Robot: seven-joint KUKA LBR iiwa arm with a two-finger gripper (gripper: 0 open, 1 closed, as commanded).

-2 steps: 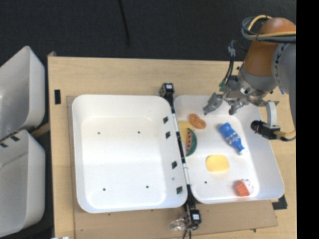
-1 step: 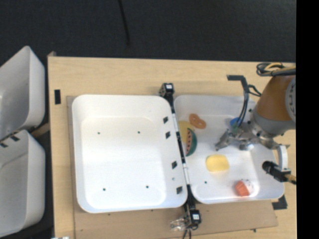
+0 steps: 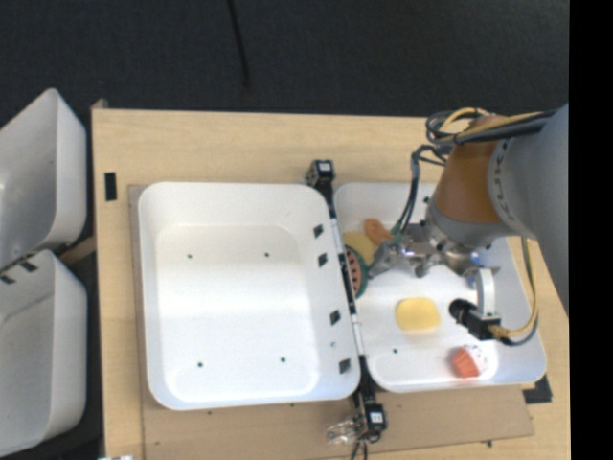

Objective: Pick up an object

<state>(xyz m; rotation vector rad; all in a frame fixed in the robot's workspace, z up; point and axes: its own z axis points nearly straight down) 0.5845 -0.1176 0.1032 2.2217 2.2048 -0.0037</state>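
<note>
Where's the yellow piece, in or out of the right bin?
In. The yellow piece lies on the right bin's floor, left of the orange block.

2 white bins (image 3: 239, 199) on wooden bench (image 3: 268, 142)

Objects available for picking, all lying in the right bin (image 3: 532, 348). A pale yellow, rounded, flattish piece (image 3: 419, 315) rests near the bin's middle. A small orange-red block (image 3: 465, 361) lies at the near right, well apart from the yellow piece. A small orange item (image 3: 375, 231) sits at the far left of this bin. Just nearer, against the left wall, lies a dark, striped, rounded object (image 3: 355, 268), partly hidden; its kind cannot be told.
</note>
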